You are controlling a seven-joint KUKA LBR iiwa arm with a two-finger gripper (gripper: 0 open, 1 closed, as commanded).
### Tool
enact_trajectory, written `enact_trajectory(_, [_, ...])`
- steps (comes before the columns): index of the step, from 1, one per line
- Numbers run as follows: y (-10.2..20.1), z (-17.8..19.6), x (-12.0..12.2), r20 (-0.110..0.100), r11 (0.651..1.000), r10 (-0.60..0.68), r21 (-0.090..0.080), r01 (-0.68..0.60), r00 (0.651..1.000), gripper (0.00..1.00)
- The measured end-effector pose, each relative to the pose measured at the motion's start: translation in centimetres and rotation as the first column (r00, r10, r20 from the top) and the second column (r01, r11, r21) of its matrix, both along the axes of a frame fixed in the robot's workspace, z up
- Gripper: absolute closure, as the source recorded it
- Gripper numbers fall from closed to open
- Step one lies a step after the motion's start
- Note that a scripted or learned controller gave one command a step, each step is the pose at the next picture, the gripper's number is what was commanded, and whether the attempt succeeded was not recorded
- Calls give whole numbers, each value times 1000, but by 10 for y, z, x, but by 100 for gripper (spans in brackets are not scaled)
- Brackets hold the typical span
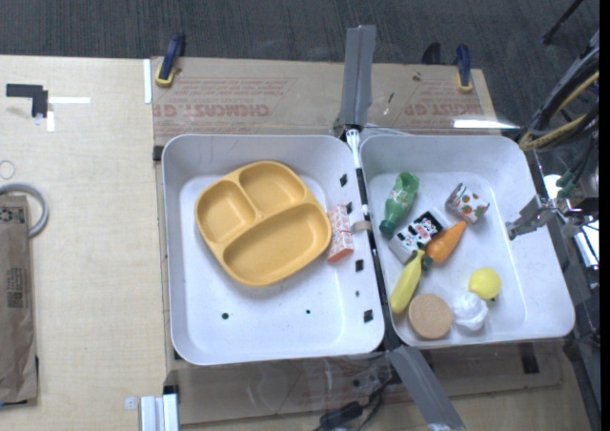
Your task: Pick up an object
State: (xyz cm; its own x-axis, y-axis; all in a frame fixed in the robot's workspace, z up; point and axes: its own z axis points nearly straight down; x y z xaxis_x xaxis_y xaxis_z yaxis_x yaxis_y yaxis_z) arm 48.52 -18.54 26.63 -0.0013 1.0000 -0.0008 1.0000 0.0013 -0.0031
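Note:
The left bin [276, 324] holds a yellow divided plate [257, 222] and a small orange-red packet [340, 233] by its right wall. In the right bin [505, 176] lie a green bottle [398, 201], a black-and-white carton [420, 231], a carrot [444, 241], a banana [407, 284], a tan round disc [430, 317], a crumpled white item [467, 309], a yellow ball-like fruit [484, 282] and a small printed box [467, 202]. These lie close together, and several touch.
A grey bar [358, 76] runs between the bins at the back. Cardboard [257, 100] clamped at two corners lies behind them. A brown paper bag [14, 305] rests at the far left of the bench. Cables and metal fittings [558, 210] crowd the right edge.

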Motion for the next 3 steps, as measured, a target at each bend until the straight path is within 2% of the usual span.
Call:
enact_trajectory(1, [-2,-81,55,1,982,191,0,-191,982,0])
enact_trajectory(2, [-25,-174,105,4,972,237,-1,-237,972,0])
enact_trajectory(3, [-25,-175,145,0,996,-92,13,92,996,0])
